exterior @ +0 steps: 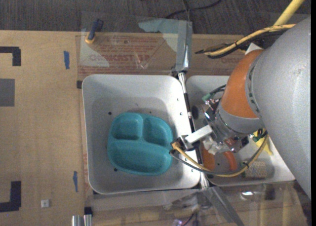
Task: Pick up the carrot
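Note:
The carrot [209, 161] is an orange piece lying near the front left corner of the right bin [197, 86]. The arm's wrist and its mounting hide most of it. My gripper [219, 147] hangs low over the same corner, directly above the carrot. The wrist blocks the contact, so I cannot tell whether it touches the carrot. The grey arm with its orange band [237, 96] covers most of the right bin.
A teal divided plate [139, 143] lies in the left bin [98, 96]. In the right bin a red-orange piece [230, 160] lies beside the carrot, a pale speckled object [257, 169] sits at the front, and a yellow-green item [259, 136] shows behind the wrist. Cables loop under the wrist.

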You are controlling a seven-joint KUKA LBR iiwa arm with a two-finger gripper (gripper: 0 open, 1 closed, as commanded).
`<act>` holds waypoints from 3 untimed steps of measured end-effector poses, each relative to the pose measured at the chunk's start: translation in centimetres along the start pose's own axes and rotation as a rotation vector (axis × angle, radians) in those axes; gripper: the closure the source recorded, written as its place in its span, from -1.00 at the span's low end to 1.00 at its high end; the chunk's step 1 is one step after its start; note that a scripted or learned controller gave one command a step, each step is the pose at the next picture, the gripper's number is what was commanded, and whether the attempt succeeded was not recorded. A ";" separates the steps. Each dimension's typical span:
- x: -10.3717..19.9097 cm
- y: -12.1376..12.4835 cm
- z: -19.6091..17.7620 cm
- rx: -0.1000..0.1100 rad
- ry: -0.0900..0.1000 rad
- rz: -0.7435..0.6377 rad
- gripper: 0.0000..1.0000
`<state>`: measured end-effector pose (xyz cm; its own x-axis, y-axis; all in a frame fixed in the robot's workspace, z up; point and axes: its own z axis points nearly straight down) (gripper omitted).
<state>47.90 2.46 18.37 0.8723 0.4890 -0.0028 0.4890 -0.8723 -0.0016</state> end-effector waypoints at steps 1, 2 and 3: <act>1.0 -1.9 0.0 0.001 -0.001 0.305 1.00; 1.0 -1.9 0.0 0.003 -0.002 -0.205 1.00; 2.5 -0.7 0.0 0.000 0.000 0.260 1.00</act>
<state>49.72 4.24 18.38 0.9687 0.2481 -0.0034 0.2481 -0.9687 -0.0013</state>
